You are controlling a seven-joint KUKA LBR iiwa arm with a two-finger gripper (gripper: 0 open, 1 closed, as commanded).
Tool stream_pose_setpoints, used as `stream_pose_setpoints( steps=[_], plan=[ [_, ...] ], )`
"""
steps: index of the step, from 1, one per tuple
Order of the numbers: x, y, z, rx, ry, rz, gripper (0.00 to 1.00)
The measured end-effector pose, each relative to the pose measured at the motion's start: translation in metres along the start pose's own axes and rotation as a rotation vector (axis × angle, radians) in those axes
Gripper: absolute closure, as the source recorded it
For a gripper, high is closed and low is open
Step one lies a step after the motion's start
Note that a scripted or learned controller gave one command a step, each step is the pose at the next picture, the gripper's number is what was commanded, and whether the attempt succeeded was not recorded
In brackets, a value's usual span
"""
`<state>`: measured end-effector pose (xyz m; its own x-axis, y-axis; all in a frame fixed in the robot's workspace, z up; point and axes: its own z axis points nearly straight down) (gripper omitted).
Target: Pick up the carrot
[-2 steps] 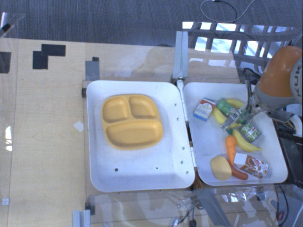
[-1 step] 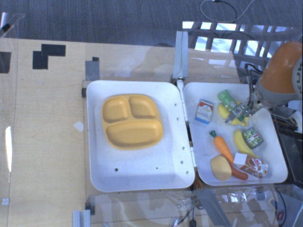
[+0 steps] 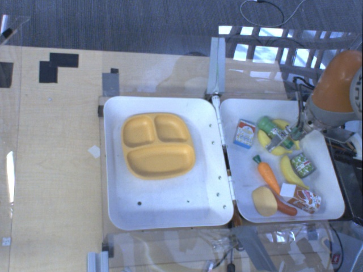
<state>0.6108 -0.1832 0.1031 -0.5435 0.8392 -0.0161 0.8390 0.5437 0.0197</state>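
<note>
The carrot [image 3: 268,177] is orange with a small green top. It lies at a slant in the middle of the right bin [image 3: 244,169], top pointing up-left. My gripper [image 3: 285,135] hangs over the upper part of that bin, above a yellow fruit [image 3: 276,147] and a green item [image 3: 265,123]. It is above and to the right of the carrot, well apart from it. Nothing shows as held.
The right bin also holds a small carton [image 3: 244,134], a banana [image 3: 289,173] with a green can [image 3: 302,165] on it, a potato [image 3: 264,201], a red sausage [image 3: 286,209] and a red-and-white pack [image 3: 306,199]. A yellow divided plate [image 3: 158,145] sits in the left bin [image 3: 170,208].
</note>
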Motion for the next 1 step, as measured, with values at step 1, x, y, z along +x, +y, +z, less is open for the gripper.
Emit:
stream_pose_setpoints(
  steps=[1],
  plan=[
    [0.0491, 0.0254, 0.013, 0.009, 0.009, -0.15, 0.0]
  ],
)
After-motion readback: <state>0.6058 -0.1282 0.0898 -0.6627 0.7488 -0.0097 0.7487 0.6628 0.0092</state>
